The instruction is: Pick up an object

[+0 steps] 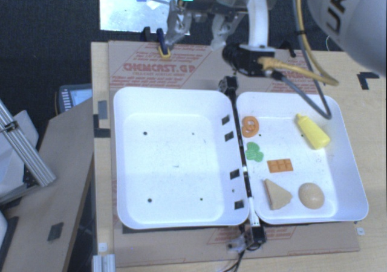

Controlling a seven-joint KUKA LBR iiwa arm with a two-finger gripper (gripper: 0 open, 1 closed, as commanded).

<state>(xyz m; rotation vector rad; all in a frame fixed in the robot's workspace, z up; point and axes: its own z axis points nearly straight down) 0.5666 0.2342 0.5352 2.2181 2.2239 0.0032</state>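
Six toys sit in your right bin (347, 144), well below the gripper (196, 30); fingers apart, nothing between them.

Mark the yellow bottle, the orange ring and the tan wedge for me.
yellow bottle (312, 132): camera view, middle of its body.
orange ring (250, 126): camera view, on its band, right bin's near-left corner.
tan wedge (276, 194): camera view, centre of its face.

The scene is viewed by one fixed camera, set above the counter (103, 162) and tilted downward, so that both white bins (175, 98) are taken in from moderate distance.
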